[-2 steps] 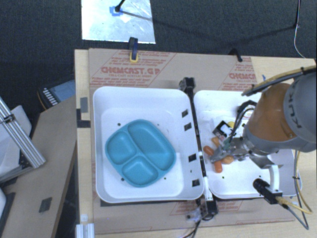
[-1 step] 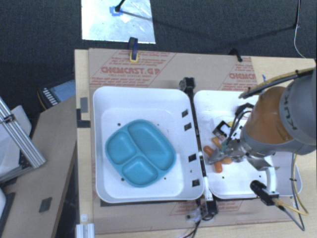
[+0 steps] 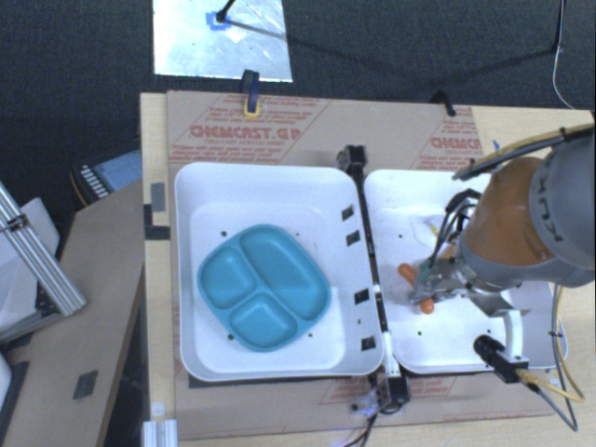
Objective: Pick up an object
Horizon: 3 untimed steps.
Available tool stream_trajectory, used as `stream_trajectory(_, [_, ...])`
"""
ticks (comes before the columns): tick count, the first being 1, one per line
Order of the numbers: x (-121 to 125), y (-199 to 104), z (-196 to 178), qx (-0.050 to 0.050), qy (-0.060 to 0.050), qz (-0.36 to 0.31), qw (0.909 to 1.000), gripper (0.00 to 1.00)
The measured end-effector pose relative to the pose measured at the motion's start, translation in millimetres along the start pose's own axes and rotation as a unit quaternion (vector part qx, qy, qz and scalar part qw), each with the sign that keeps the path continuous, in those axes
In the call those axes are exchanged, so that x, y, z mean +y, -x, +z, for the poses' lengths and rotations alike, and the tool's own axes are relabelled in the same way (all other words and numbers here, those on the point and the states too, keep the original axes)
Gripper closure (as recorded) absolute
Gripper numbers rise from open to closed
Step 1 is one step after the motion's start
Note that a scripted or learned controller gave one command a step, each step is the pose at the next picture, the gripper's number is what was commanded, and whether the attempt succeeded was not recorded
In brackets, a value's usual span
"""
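Now the grey arm (image 3: 549,222) with its orange band reaches in from the right over the right shallow white plastic bin (image 3: 410,352), and its jaws (image 3: 434,282) sit low among dark cabling near the bin's left side. Small orange carrot-like pieces (image 3: 408,273) lie on the bin floor right at the jaws, one to their left and another just below; whether the jaws are spread, pressed together or pinching a piece, I cannot tell from this angle. Over in the left white bin (image 3: 279,180), a blue plastic plate with three compartments (image 3: 264,287) lies flat, well apart from the action. Both bins rest on a brown cardboard sheet (image 3: 307,124) covering the tabletop.
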<state>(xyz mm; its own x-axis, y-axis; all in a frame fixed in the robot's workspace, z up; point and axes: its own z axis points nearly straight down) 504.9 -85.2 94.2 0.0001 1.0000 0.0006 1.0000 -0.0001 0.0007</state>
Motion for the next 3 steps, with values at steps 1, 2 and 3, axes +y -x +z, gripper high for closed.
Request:
stream_trajectory(1, [-1.0, 7.4, -45.1, -0.001, 0.001, 0.0, 1.0, 1.0])
stream_trajectory(2, [-2.5, 3.9, -89.0, -0.001, 0.002, -0.002, 1.0, 1.0])
stream_trajectory(3, [-1.0, 4.1, -115.7, -0.001, 0.002, -0.002, 1.0, 1.0])
